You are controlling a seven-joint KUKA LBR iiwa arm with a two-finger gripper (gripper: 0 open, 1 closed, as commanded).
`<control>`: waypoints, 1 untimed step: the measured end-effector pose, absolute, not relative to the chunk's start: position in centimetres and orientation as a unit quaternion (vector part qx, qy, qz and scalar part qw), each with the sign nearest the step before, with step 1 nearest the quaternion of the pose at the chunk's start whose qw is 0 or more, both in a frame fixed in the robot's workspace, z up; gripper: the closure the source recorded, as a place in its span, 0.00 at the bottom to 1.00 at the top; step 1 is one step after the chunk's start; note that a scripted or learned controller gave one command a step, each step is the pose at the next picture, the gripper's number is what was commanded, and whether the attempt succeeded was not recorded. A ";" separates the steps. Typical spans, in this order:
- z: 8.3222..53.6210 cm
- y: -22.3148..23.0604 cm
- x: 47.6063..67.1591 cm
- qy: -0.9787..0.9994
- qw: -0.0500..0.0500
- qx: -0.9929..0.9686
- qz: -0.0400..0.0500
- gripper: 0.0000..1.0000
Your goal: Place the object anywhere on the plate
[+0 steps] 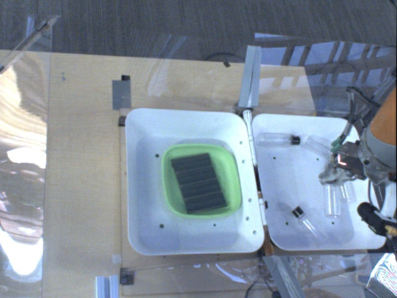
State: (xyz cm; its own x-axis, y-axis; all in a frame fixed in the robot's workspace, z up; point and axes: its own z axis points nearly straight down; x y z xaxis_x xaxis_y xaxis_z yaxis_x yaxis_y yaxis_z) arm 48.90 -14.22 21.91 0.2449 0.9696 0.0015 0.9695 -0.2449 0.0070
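One dark grey ridged block (198, 183) lies flat on the green plate (169, 188), near its middle and turned a little askew to the plate's sides. You see the plate sitting in the middle of the left bin (139, 179), white floor showing all round it.

Right bin (279, 234), touching the left one along its inner edge: several clear tubes. One with a black cap (280, 140) lies along the far edge; another capped one (303, 218) lies near the front edge.

The gripper (335, 174) hangs over the right bin's right side, grey arm (381, 135) coming in behind it. More clear tubes (333, 202) lie just beneath. You cannot tell whether the gripper is open or closed, nor whether it touches them.
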 end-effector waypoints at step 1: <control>15.8 -10.7 48.8 0.673 0.001 0.739 0.001 1.00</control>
